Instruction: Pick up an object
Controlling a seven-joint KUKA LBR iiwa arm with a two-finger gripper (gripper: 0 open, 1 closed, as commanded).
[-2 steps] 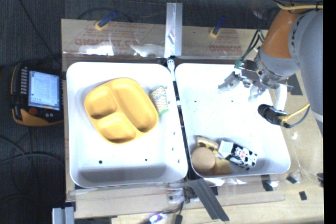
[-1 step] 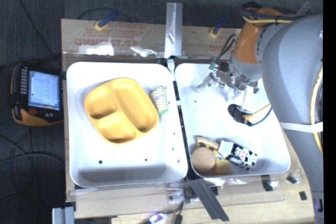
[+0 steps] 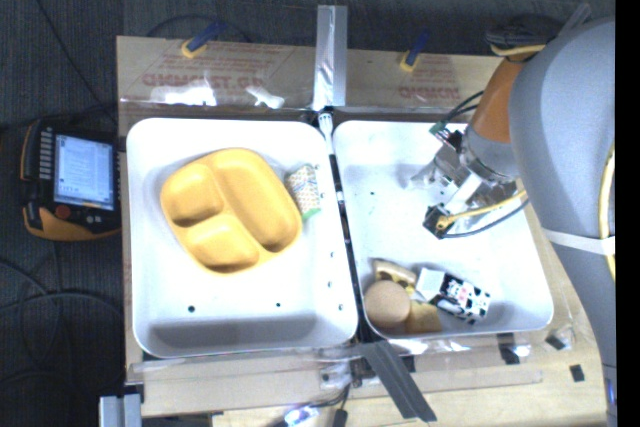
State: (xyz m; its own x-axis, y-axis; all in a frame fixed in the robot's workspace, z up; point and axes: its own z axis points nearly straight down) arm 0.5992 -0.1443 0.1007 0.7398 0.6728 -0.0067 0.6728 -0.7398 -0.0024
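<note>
End effector [image 3: 433,177] sits low over the upper part of the right bin [image 3: 385,150], reaching in from the right on the grey arm [image 3: 575,130] with its orange band; nothing can be made out in its grasp, and I cannot tell whether it is wide or narrow. The things nearest it lie well apart from it along the bin's near wall: a round tan ball [image 3: 385,304], a pale wooden piece [image 3: 393,271] touching the ball's upper side, and just to their right a white and black spotted item [image 3: 461,296]. The left bin [image 3: 200,320] holds a yellow divided tray [image 3: 230,208], lying flat and turned at an angle, with a small patterned packet [image 3: 305,190] just beside the tray's right edge, near the wall between the bins. Both bins rest on the brown worktop [image 3: 150,65]. A handheld screen unit [image 3: 72,178] lies on the dark floor to the left.
</note>
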